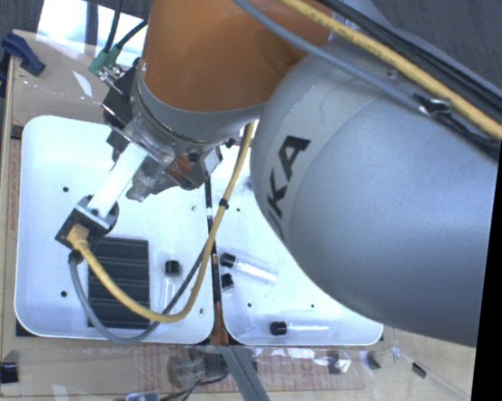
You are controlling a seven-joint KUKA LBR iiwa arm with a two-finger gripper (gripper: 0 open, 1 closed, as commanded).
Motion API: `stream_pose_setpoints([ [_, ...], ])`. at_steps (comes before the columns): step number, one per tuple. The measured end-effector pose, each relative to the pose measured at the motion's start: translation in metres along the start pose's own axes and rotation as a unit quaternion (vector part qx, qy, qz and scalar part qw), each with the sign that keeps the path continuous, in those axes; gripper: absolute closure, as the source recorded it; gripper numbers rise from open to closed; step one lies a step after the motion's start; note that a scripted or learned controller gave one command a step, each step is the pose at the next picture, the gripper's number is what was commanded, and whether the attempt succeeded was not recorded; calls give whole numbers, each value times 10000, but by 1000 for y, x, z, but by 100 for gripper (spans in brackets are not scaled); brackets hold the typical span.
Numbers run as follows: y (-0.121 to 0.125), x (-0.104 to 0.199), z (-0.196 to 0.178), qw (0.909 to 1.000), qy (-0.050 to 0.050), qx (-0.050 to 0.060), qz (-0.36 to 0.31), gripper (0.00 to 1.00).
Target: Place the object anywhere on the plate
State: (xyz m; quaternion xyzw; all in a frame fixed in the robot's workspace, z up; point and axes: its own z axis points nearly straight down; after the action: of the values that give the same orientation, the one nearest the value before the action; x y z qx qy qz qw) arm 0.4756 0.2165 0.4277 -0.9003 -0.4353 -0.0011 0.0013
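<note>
A grey arm (371, 183) with an orange band reaches in from the right and covers much of the upper view. Its gripper (165, 175) hangs over the far middle of the left bin (36, 214). Whether it is released or clenched cannot be told.

2 shallow white bins sit side by side on a pale wooden tabletop (433, 381). In the near part of the left bin lies a dark ribbed plate (125, 266), flat, with cables crossing it. Just right of the plate, apart from it, is a left vial (171, 278), a small clear tube with a black cap.

The right bin (353, 330) holds 2 more clear tubes lying on their sides, black caps to the left: an upper vial (252, 267) near the bins' shared edge and a lower vial (303, 327) by the near wall. A small black piece (226, 282) lies just below the upper vial. Which tube is the task's object cannot be told. All 3 are off the plate.
</note>
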Motion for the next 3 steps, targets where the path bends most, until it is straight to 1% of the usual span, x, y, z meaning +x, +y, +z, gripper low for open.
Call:
stream_pose_setpoints([
  [1,22,-1,-13,9915,-22,5,-1299,100],
  [2,-2,2,-14,9152,-25,18,-4030,100],
  [3,6,-8,67,9736,-39,18,-2283,100],
])
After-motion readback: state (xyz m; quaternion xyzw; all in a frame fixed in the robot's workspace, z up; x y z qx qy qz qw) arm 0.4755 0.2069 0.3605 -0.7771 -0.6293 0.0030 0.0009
